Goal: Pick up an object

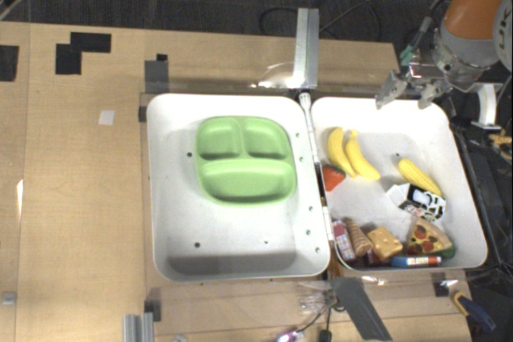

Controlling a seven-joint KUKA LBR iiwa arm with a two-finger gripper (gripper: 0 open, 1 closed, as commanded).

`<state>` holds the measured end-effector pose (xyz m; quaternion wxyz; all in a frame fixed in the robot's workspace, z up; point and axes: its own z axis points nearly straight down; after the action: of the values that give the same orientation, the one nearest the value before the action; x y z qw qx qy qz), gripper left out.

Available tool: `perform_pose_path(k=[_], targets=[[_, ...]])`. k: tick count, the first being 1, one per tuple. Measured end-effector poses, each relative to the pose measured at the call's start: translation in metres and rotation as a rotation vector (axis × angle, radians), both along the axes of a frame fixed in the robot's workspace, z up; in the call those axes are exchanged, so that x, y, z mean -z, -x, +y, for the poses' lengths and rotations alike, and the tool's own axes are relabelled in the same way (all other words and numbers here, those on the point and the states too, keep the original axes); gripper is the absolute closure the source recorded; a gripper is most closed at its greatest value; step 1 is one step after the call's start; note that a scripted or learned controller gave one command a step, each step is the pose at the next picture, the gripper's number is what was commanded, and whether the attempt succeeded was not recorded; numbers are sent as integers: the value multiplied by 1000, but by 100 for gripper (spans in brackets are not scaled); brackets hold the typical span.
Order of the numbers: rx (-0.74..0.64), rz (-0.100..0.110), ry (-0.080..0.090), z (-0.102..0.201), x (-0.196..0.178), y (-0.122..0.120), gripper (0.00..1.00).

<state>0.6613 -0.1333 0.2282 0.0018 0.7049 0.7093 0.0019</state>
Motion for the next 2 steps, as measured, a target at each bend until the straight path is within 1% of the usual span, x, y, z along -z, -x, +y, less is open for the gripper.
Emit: perform_pose_path(k=[1, 2], targets=[[41, 2, 0, 34, 103, 46, 0], [126, -2, 1, -8, 23, 76, 0]])
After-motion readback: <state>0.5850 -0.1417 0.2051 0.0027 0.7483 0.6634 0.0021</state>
